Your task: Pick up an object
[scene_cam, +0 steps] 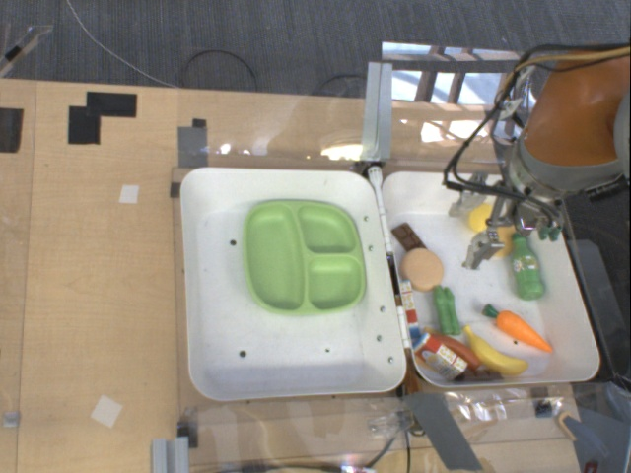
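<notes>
A yellow object (480, 215) sits at the back of the right bin (582, 363), partly under the gripper (498, 239), whose finger state cannot be told. Nearby lie a green bottle (527, 267), carrot (520, 330), banana (495, 353) and round cookie (424, 269).

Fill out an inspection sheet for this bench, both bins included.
Surface: wooden bench bearing two white bins side by side.
Job's things: right bin holds a carrot, banana, green bottle, round biscuit and other small toys.
Clutter: green divided plate in the left bin.
Gripper: gripper low over the right bin; nothing seen between its fingers.
Cables: black cables along the arm; thin wire on the floor.
Surroundings: grey carpet.
</notes>
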Motion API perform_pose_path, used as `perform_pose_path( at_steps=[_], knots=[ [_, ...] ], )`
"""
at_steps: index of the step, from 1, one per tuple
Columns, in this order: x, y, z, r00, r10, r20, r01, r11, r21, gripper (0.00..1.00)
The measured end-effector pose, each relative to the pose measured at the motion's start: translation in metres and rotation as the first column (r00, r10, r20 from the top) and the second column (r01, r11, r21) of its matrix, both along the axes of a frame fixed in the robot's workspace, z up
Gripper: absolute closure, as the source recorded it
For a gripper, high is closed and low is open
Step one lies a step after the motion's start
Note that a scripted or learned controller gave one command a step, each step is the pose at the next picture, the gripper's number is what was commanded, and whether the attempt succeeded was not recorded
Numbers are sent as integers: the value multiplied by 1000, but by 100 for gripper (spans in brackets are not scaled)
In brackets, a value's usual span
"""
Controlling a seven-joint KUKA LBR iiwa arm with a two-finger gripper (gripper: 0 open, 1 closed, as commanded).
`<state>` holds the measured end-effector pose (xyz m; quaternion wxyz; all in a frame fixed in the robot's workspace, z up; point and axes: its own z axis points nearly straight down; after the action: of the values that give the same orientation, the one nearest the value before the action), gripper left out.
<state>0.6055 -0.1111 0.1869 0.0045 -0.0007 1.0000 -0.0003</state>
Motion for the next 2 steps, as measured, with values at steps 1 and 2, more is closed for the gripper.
perform_pose_path(
  at_steps=[1,2],
  knots=[
    [23,-72,-95,1000,-10,3,10,1000,-3,0],
    [-67,-88,-97,982,191,5,-191,982,-6,0]
  ],
)
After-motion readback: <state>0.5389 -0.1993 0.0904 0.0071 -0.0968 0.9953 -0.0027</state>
